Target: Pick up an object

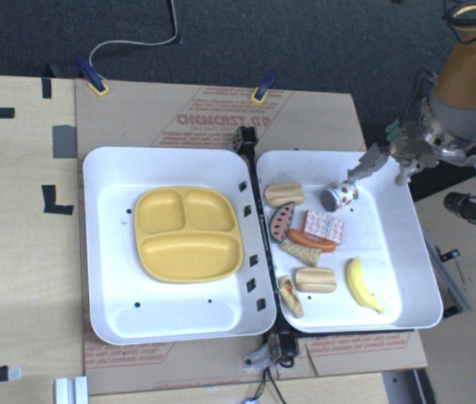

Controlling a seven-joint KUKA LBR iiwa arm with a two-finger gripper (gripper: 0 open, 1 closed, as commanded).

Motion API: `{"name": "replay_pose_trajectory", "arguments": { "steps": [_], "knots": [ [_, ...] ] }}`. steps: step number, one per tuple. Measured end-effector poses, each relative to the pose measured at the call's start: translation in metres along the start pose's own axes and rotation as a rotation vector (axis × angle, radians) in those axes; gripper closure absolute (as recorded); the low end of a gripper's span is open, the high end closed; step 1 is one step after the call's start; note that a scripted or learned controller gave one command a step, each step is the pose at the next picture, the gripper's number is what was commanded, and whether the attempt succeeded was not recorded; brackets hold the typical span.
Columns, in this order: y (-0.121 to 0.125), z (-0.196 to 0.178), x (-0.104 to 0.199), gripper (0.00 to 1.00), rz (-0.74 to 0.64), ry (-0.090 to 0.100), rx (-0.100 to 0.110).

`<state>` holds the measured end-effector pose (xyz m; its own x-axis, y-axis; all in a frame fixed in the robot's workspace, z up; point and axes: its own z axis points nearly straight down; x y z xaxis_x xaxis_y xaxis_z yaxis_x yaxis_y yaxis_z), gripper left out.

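**Toy food in the right bin, gripper over its far corner**

Nearest the lens, a smooth curved yellow banana (362, 285) lies in the right bin (406, 251) beside a tan bun-shaped roll (315, 279) and a small sandwich piece (289, 296). Further up sit a glossy hot dog (311, 241), a speckled pink-and-white square (323, 225), a watermelon wedge (280, 222), another bun (283, 194) and a small grey-and-red cup (340, 196). A matte yellow divided tray (189, 234) rests in the left bin (108, 251). The gripper (387, 164) hangs over the right bin's far corner, fingers spread apart, holding nothing.
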<state>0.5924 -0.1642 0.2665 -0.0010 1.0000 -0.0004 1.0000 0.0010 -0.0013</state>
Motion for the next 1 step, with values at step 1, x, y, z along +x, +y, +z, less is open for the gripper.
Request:
{"name": "replay_pose_trajectory", "arguments": {
  "steps": [1],
  "knots": [
    [-0.0376, 0.1051, -0.0424, 0.00, 0.001, 0.001, 0.002]
  ]
}}
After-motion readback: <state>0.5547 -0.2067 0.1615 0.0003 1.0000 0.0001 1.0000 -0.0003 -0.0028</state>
